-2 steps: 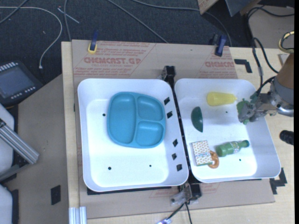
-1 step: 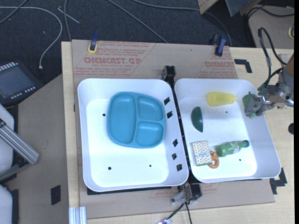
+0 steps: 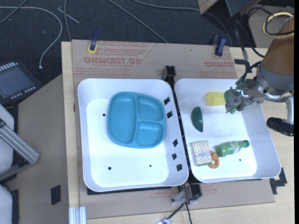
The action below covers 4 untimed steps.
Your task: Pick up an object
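Yellow block (image 3: 215,98) looks like the obvious pick to me, since it's the closest thing to the gripper (image 3: 232,102). It sits toward the back of the right bin (image 3: 261,143), just to the picture-left of the gripper, near enough that the two almost touch. Its long side runs roughly left to right in the picture, so it points more or less at the gripper rather than lying across it.

As for the gripper, it's hanging low over the bin with nothing visibly caught in it, and from this angle I honestly can't tell how wide it's set.

Working outward from the block: a dark green leaf-shaped thing (image 3: 197,118) lies just in front of it and a bit further left. Well in front of the block, near the bin's front edge, a green bottle (image 3: 231,148) lies on its side, with a small patterned box (image 3: 201,152) beside it and an orange hook-shaped bit (image 3: 213,162) tucked between the two. Way off to the left of the block, the left bin (image 3: 93,139) holds a blue divided plate (image 3: 136,120).

My guess is the arm only needs a short sideways nudge toward the block before dropping.
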Each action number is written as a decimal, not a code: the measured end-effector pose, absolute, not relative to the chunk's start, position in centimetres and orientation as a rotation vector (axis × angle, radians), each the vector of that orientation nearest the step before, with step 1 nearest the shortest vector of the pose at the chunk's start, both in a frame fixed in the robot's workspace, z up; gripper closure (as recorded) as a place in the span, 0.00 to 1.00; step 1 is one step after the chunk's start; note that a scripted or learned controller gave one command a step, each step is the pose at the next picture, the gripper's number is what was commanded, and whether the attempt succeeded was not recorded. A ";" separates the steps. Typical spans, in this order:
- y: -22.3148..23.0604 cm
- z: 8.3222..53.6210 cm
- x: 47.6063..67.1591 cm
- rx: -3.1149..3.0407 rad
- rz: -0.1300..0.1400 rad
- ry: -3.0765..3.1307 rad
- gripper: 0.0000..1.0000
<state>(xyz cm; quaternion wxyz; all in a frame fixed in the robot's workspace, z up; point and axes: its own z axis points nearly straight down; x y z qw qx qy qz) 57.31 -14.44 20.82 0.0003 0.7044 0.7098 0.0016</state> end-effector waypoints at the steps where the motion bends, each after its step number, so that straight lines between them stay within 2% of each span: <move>1: -9.5 21.6 57.6 2.215 0.004 2.230 1.00; 3: 1.1 22.7 61.4 2.214 0.005 2.229 1.00; 4: 6.9 21.6 62.0 2.215 0.003 2.230 1.00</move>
